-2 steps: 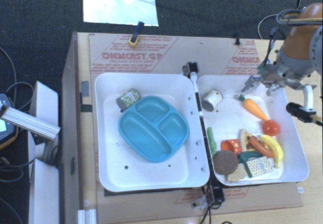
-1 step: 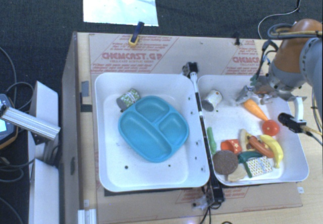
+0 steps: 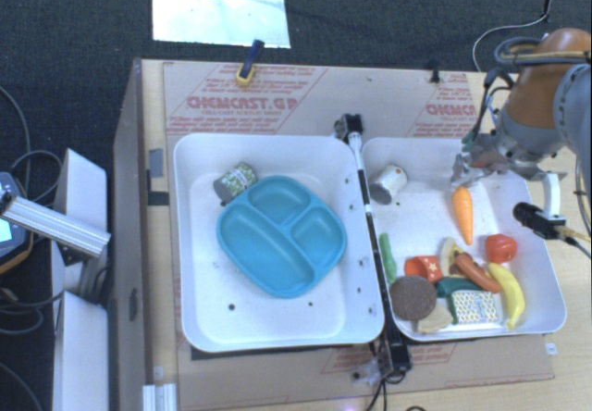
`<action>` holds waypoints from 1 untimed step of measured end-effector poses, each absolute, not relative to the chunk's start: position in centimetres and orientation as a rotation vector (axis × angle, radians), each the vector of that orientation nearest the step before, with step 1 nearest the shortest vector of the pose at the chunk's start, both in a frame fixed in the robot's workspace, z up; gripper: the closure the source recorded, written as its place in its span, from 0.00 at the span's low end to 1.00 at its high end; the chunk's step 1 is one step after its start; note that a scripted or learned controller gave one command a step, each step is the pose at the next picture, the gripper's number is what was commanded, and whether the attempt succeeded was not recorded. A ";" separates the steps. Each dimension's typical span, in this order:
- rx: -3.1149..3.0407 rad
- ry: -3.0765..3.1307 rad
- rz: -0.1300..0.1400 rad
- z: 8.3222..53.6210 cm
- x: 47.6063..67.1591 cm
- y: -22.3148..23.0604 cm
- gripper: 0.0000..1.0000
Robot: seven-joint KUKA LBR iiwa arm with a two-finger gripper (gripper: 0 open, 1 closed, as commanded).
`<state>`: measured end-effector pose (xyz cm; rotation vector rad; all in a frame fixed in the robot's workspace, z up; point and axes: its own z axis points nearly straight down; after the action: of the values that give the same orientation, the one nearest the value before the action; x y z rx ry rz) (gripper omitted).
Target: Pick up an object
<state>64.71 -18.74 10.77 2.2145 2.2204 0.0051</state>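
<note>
Orange plastic carrot, light, stiff and likely slick, lies just below the gripper, which carries nothing I can see, its opening unclear; grab across the thick upper end.

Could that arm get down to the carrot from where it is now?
Probably yes. The gripper hangs just above the carrot, which lies alone on the bare floor of the right bin, with nothing over it.
</note>
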 end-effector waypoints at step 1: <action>2.214 2.222 0.004 13.1 66.7 -20.7 1.00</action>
<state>66.67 -20.66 13.14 2.2141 2.2218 0.0037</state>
